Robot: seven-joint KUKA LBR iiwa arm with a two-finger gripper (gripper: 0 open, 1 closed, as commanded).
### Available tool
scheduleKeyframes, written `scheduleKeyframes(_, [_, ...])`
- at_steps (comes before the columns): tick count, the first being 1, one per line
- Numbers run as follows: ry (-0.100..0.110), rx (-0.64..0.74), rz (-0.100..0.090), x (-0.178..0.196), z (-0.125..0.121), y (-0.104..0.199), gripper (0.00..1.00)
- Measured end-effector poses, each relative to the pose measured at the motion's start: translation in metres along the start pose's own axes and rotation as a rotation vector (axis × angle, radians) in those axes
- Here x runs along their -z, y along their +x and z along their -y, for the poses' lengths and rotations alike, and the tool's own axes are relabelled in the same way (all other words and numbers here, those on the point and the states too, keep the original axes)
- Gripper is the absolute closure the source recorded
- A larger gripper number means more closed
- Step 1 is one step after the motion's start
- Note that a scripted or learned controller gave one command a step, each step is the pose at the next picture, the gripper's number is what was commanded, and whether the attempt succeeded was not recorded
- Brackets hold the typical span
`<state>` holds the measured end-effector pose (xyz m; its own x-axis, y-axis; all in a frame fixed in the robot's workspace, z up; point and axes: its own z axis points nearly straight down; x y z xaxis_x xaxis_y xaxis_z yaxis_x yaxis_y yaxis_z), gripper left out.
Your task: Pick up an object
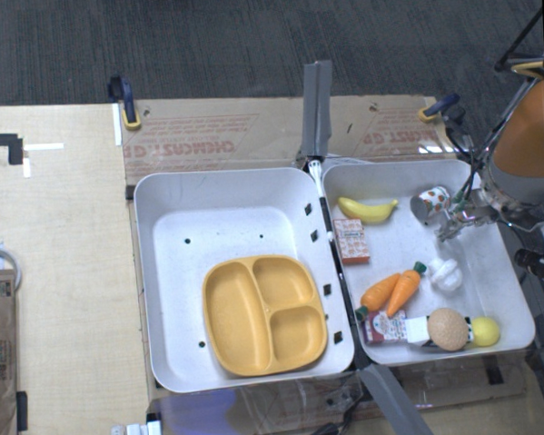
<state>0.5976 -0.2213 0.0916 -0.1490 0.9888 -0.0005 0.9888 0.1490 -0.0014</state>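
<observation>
The arm's tool hangs low over the right bin, near its far right corner; whether it is spread or pressed together cannot be told. Nothing appears lifted: the banana, box, carrots, egg and lemon all lie in that bin. The yellow tray sits in the left bin. The pick looks not yet made.
</observation>
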Motion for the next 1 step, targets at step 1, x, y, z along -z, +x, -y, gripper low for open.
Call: scheduleKeyframes(1, [-0.002,-0.104,0.0,0.0863,-0.0339,0.0774,1.0])
